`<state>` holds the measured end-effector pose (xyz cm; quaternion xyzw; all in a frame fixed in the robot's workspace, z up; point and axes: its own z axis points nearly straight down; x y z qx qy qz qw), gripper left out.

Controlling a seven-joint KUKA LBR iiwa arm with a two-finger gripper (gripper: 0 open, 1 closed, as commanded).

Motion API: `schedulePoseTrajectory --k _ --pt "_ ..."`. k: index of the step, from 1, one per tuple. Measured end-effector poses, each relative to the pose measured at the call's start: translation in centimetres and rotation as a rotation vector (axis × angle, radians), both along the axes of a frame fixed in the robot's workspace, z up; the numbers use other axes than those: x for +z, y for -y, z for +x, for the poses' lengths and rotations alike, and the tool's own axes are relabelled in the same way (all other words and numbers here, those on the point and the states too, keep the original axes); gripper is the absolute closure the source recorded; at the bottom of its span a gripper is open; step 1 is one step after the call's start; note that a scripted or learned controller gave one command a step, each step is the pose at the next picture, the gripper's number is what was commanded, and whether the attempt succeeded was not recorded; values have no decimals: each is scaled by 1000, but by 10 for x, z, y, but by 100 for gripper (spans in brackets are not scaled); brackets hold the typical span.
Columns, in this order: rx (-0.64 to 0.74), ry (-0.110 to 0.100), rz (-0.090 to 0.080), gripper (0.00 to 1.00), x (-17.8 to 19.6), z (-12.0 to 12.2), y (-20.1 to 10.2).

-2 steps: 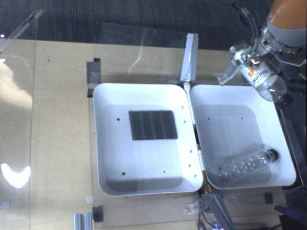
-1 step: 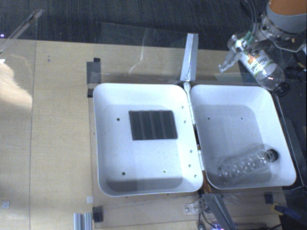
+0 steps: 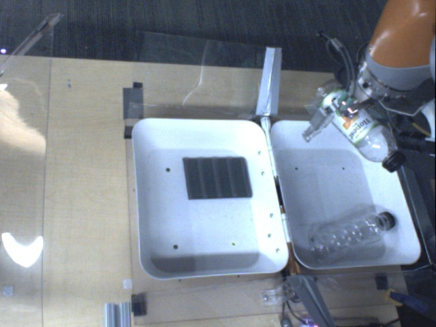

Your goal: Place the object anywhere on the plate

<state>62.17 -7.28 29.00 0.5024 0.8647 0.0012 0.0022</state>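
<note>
Showing two white bins [image 3: 204, 131] on the counter [image 3: 75, 182]: left holds one dark ribbed plate [image 3: 217, 178], right one clear bottle [image 3: 347, 234]. End effector [image 3: 334, 111] pinches a second, labelled bottle [image 3: 364, 133]; print illegible.

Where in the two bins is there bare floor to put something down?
Left bin: bare floor all around the dark plate, widest below it. Right bin: the left half is bare. Crowded: its lower right, with a clear bottle lying, and its upper right under the gripper.
</note>
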Motion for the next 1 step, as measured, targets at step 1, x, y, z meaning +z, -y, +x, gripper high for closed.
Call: schedulePoseTrajectory --k 1 --pt "2 7 0 100 11 2 -1"
